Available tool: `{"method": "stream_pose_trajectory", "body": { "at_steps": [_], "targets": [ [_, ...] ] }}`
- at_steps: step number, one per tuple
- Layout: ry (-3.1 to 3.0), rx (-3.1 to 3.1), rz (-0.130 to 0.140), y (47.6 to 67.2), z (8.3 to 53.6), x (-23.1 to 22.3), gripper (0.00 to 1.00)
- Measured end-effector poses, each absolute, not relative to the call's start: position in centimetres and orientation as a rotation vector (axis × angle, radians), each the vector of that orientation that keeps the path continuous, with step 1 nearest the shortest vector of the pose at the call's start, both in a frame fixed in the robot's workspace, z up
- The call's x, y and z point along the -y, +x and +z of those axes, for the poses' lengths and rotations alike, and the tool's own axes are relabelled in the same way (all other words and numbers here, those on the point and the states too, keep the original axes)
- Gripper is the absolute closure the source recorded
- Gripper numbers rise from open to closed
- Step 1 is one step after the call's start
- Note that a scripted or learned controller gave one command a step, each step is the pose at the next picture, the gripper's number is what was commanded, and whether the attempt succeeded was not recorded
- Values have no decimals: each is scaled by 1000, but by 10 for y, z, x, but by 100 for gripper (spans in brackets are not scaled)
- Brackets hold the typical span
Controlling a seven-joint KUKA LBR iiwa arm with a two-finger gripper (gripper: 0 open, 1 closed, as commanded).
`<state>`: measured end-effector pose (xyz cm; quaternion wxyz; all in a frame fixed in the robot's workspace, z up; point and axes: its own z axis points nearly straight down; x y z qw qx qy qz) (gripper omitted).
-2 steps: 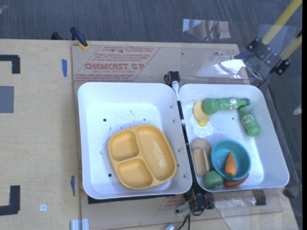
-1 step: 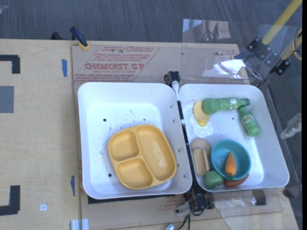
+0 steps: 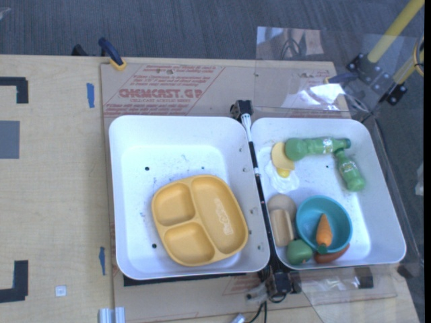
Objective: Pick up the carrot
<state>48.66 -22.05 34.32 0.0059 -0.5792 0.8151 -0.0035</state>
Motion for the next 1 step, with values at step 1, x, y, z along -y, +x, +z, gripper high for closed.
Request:
{"method": "stream_pose_trajectory", "body": {
  "at_steps": [1],
  "targets": [
    [-1813, -2552, -9, 486, 343, 221, 0]
  ]
}}
